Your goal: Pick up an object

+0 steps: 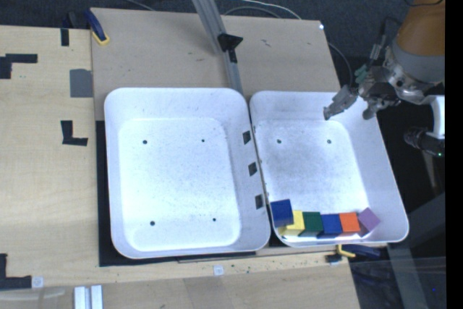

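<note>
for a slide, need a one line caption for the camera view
Arm's tool over the right bin's far corner; colored blocks line its near wall.

Several blocks (pixel 322 222) are lying in a row along the right bin's (pixel 376 155) near edge, touching one another.

**A:** what's the arm (pixel 422 40) looking like?

**B:** orange band's glowing up top, grey metal wrist's sitting under it, two dull grey fingers (pixel 337 106) sticking out, thin cable looping above.
</note>
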`<action>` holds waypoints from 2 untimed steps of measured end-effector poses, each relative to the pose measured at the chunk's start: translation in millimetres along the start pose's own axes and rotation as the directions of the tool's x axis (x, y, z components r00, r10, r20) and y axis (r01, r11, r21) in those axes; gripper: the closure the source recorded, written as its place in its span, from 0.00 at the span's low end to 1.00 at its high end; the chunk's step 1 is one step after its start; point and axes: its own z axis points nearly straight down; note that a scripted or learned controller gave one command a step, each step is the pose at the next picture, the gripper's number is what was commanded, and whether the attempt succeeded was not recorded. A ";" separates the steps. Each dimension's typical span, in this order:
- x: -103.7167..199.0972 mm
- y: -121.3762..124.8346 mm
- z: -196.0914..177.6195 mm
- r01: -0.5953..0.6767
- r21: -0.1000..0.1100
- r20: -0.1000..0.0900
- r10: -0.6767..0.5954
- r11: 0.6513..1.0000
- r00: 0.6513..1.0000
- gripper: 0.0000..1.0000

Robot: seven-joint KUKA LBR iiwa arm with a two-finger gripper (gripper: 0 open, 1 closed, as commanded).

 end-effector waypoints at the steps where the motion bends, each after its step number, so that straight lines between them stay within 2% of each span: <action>1: 38.3 30.0 -172.4 0.002 -0.010 0.002 -0.002 1.000 1.000 0.00; 2: 37.3 29.3 -178.0 0.000 -0.001 0.004 0.000 1.000 1.000 1.00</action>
